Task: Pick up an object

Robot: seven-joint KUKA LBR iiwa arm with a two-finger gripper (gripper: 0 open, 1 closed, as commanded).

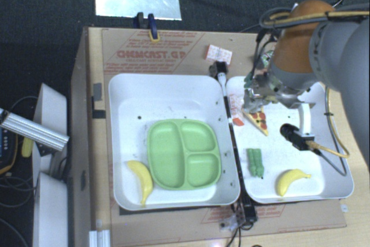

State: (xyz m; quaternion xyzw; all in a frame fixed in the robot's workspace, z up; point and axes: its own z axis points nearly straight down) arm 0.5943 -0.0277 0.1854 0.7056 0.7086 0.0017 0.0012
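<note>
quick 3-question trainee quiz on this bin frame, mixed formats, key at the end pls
1. True or false: the green divided plate lies in the right bin.
2. How many bananas are in the two bins together?
3. Which item lies nearest the gripper? A) pizza slice toy B) green block C) the banana in the right bin

Key:
1. False: the plate sits in the left bin.
2. Two: the second banana lies beside the plate.
3. A
</note>
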